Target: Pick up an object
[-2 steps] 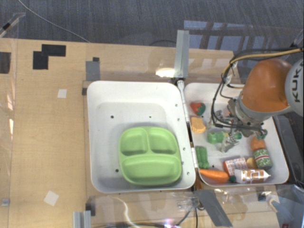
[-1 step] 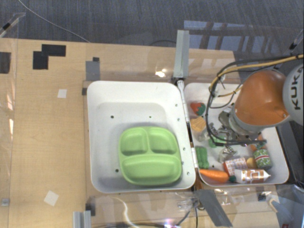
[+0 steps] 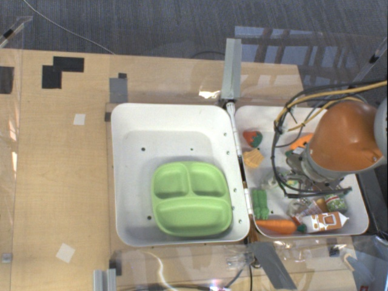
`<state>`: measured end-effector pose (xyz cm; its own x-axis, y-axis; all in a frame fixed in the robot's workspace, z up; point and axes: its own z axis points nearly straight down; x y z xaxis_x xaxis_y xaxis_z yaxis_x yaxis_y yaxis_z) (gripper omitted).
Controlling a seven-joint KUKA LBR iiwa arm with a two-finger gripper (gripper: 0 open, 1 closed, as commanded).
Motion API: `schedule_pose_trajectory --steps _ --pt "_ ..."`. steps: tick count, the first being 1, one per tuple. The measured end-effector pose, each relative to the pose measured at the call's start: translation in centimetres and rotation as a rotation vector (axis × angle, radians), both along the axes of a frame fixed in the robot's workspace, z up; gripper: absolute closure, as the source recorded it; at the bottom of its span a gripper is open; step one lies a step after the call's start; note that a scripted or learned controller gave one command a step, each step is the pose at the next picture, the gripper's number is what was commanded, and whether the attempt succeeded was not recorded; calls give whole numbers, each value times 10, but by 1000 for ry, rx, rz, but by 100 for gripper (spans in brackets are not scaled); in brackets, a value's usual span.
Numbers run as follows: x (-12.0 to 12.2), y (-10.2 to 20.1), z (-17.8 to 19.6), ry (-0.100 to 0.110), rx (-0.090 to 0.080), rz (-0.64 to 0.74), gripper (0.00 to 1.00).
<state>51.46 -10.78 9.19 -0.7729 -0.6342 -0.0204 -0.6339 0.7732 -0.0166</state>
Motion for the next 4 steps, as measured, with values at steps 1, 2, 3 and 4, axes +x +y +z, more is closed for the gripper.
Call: schedule_pose_trajectory --steps 1,2,3,4 --pt "110 -8 -3 11 6 -293 0" --pt "59 -18 -2 12 6 -286 0" --pt "68 9 -1 7 -2 46 0" --pt "66 -4 -1 8 1 30 0"
